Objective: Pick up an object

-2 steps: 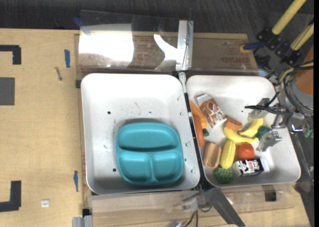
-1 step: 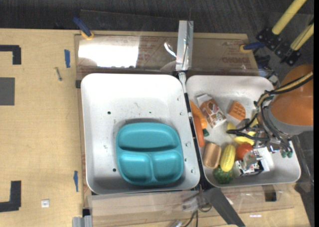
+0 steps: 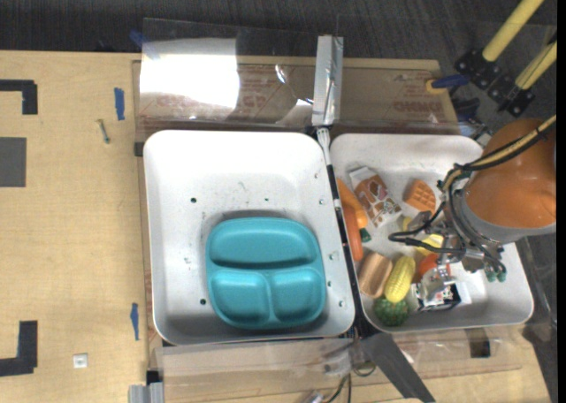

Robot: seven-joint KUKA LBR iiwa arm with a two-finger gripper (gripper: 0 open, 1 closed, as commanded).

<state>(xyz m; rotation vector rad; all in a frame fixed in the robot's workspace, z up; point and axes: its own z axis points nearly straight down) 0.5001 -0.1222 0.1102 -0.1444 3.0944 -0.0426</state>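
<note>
— Camera view from above the wooden desk (image 3: 62,216): two shallow white bins sit side by side. What's in them?

— The left white bin (image 3: 177,171) carries a teal plastic tray with three compartments (image 3: 265,270). The right white bin (image 3: 389,149) has a heap of toy food: a yellow plastic corn cob (image 3: 400,277), a tan sausage-shaped piece (image 3: 375,272) touching it on its left, a green leafy lump (image 3: 392,310) just below them, a long orange carrot-like strip (image 3: 352,218) along the bin's left wall, a printed white-and-brown packet (image 3: 373,195) and an orange ridged wedge (image 3: 420,194).

— And the arm?

— The grey arm with the orange band (image 3: 513,189) hangs over the right side of that bin, with the claw (image 3: 439,269) down among the items, just right of the corn. Cables and the wrist cover it, so I cannot tell how far apart it stands, or whether anything is in it.

— So which step is this?

— I'd judge it's at the reach or the grab itself; nothing looks lifted. The pile is tight, so next it needs to settle on one piece, likely the corn or whatever lies under the wrist, close squarely, then rise straight without dragging neighbours.
</note>
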